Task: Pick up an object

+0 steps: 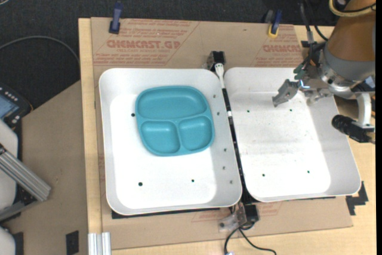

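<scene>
Hovering over the right bin, the tool is seen with nothing in it; whether it is open cannot be told. A teal divided plate lies in the left bin. Approach is judged barely begun; a reach leftward is needed next.

Grey arm, orange band, dark cables.

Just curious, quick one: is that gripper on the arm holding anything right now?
Gripper: over the right bin, nothing seen in it; open or closed cannot be told.
</scene>
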You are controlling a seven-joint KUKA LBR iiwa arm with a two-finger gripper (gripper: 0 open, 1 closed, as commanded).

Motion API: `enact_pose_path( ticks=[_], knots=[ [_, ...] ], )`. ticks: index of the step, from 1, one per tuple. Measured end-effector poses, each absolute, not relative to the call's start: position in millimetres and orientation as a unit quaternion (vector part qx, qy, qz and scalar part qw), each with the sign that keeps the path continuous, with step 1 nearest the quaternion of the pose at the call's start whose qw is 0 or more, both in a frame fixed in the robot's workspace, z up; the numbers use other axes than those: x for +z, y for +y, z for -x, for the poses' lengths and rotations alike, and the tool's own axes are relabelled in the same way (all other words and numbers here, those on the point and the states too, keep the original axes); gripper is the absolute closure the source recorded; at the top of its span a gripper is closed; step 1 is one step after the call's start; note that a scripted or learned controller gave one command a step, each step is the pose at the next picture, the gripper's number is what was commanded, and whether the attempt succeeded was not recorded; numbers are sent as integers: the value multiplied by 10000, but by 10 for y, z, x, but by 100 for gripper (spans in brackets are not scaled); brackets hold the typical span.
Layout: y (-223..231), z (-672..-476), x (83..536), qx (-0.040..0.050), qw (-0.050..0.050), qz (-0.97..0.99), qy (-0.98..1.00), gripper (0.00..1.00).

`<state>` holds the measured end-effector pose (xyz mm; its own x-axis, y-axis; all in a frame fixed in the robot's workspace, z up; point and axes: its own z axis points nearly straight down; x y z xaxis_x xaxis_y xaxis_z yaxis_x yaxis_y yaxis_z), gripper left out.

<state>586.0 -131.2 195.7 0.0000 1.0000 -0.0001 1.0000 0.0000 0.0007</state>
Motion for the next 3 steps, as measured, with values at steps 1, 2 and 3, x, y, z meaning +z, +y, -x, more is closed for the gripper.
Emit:
enact_pose_path(
  ticks=[1, 2, 3],
  knots=[
    [-1312, -5867, 2065, 10, 16, -7069, 7073, 100],
    [-94, -5185, 1830, -13, -59, -7034, 7108, 100],
    [-90, -5114, 3312, 66, 61, -7060, 7082, 100]
  ],
)
